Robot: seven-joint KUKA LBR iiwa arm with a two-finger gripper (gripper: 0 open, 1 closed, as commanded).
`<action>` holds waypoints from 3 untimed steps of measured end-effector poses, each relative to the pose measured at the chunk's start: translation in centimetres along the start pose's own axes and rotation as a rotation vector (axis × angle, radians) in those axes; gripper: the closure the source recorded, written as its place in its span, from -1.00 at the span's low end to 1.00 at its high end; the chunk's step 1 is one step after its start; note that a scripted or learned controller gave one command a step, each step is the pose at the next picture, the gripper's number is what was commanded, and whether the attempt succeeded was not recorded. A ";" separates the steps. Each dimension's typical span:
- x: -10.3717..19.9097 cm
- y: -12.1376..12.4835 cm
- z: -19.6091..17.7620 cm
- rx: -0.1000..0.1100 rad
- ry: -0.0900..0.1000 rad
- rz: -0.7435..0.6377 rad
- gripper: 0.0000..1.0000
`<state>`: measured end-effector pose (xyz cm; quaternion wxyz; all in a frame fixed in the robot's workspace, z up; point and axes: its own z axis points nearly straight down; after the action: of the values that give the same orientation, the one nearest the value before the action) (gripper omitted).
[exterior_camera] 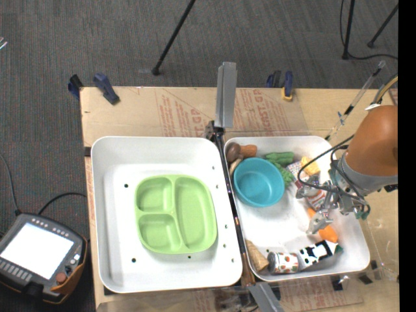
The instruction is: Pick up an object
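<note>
Camera view: fixed above the bench (pixel 149 112), looking down at a slant on two white bins set side by side.
Arm: grey with an orange band, reaching in from the right edge of the bench over the right bin (pixel 354 255).
End effector (pixel 323 213): low over the right half of the right bin, amid the items there; whether it is wide, narrow or holding something cannot be told.
Left bin (pixel 107 239): carries a green divided plate (pixel 175 213) lying flat near its middle.
Blue bowl (pixel 259 181): upright in the right bin, toward the far left corner.
Green toy (pixel 281 158): along the far wall, just beside the bowl.
Brown pieces (pixel 240 151): in the far left corner of the right bin.
Orange piece (pixel 329 233): just below the end effector, near the right wall.
Black-and-white toy (pixel 318 253): along the near wall, beside a small can-like item (pixel 283 260).
Tablet (pixel 36 251): on the floor off the bench's near left corner.
</note>
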<state>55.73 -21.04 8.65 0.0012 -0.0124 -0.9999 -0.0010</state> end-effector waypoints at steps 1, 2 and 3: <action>-0.3 0.3 -1.1 0.000 -0.004 -0.008 1.00; -0.3 0.4 -1.0 -0.001 -0.003 -0.009 -1.00; -5.0 0.0 -0.4 0.000 -0.004 0.066 -1.00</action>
<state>60.72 -21.17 9.06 -0.0006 -0.0454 -0.9990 -0.0010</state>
